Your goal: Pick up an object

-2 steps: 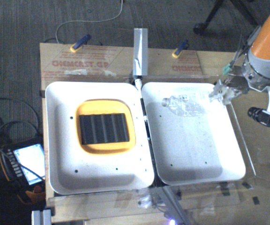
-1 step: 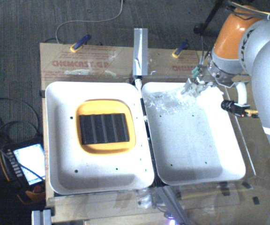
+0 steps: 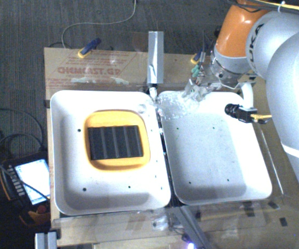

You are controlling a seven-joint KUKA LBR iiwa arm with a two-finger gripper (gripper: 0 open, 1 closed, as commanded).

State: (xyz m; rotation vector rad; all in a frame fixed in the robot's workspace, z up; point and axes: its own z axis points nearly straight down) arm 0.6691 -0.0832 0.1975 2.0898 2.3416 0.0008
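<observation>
A yellow-rimmed pad with a black ribbed centre lies flat in the middle of the left bin. A crumpled clear plastic piece rests in the far left corner of the right bin. My gripper hangs over the far rim of the right bin, just right of and above the plastic piece. Whether it touches the plastic is unclear. The orange band and grey wrist rise behind it at the upper right.
A cardboard sheet lies behind the bins with a blue-and-yellow clip on it. A grey upright post stands between the bins at the back. A black fitting juts over the right bin's far right edge.
</observation>
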